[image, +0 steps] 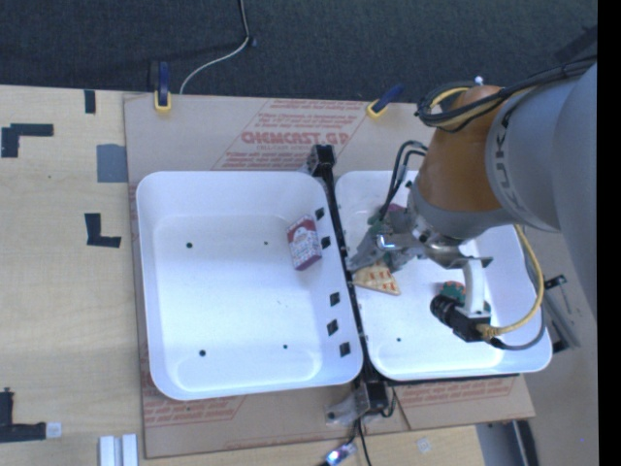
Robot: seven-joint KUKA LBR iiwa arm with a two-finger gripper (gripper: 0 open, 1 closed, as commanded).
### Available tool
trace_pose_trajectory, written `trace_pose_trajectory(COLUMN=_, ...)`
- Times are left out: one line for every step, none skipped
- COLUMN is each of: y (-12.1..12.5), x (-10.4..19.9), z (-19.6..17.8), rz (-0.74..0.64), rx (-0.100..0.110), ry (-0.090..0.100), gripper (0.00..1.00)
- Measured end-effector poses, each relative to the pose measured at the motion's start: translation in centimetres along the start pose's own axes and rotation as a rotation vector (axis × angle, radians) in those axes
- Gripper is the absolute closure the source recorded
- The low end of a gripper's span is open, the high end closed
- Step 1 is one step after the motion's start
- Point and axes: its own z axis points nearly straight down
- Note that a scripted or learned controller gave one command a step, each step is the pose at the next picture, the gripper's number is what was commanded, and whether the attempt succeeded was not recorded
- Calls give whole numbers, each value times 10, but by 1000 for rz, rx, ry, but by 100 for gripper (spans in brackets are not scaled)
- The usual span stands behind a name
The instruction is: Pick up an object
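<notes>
The gripper (pixel 380 246) is low in the right bin (pixel 505 357), close to that bin's left wall and just right of the black divider (pixel 335 260) between the two bins. Its metal parts are crowded together under the wrist, and it is not possible to tell if it is released or clenched. Just below it, touching or almost touching its tip, lies a small tan wedge with a criss-cross pattern (pixel 377 281), flat on the bin floor. I cannot see this wedge between any part of the gripper, so it looks to be only lying there.

The grey arm (pixel 543 134) with its orange band (pixel 464 158) comes in from the right and covers the upper part of the right bin. A black cylinder on a white bracket (pixel 462 316) hangs from the wrist over the middle of this bin, with a yellow cable (pixel 532 299) looping around it.

In the left bin (pixel 165 260) a small red and white packet (pixel 305 243) rests near the right wall, in the upper half, just beside the divider. The other floor of the left bin is open and white, with much room on the left and below. In the right bin, the lower floor towards the near edge is also open.
</notes>
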Motion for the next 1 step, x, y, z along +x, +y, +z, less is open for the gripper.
trace_pose_trajectory(y=20, x=70, z=6, rz=-1, rx=7, ry=0, gripper=100)
